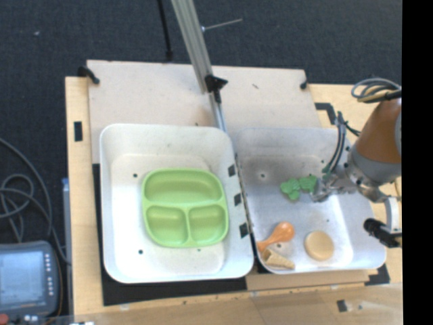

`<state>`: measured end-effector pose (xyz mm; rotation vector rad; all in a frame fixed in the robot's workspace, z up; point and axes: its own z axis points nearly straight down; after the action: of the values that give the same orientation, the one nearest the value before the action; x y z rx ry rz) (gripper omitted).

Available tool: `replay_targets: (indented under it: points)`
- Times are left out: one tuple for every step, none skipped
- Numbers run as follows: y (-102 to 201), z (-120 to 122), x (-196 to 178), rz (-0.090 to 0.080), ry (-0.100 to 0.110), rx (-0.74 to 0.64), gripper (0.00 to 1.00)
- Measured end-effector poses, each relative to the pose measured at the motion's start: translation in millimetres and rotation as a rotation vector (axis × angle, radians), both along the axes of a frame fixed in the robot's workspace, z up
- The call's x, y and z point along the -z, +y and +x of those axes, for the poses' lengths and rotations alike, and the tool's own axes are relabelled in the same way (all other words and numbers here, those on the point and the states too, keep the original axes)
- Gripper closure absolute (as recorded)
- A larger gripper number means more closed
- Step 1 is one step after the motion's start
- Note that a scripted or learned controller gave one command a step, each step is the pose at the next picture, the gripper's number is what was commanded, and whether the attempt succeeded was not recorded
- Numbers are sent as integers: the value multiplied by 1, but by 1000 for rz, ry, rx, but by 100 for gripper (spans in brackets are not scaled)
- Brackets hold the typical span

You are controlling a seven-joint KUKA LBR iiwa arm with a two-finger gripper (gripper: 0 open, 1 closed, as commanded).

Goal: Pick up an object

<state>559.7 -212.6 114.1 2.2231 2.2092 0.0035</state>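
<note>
- Your jaws (pixel 319 189) sit low in the right-hand bin (pixel 270 147), at the end of the arm (pixel 379 141) reaching in from the right
- You cannot tell from this slanted view whether the jaws are spread or pressed together; the tips are too small and dark against the bin floor
- The green toy (pixel 296 186) lies just beside the jaws on their left, touching or nearly so; nothing is clearly seen between them, so do not count it as held
- Its long axis runs roughly left to right, in line with the arm's reach, so the jaws meet it end-on
- The tan disc (pixel 319 245) lies toward the near edge from the jaws, apart from them
- The orange spoon (pixel 277 235) and the cone-shaped piece (pixel 278 257) lie down and to the left of the jaws, further off than the green toy
- The green divided plate (pixel 184 206) sits in the left bin (pixel 115 202), well apart from the jaws
- Judged from this, the green toy is the nearest candidate; a small shift left over it looks like what the grasp needs
</note>
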Motion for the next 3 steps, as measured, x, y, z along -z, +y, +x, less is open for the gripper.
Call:
replay_targets:
  points:
    - [-3,1,-42,1,3,-5,100]
    - [6,0,-95,1,-1,-10,100]
    - [4,2,-147,0,-2,-11,100]
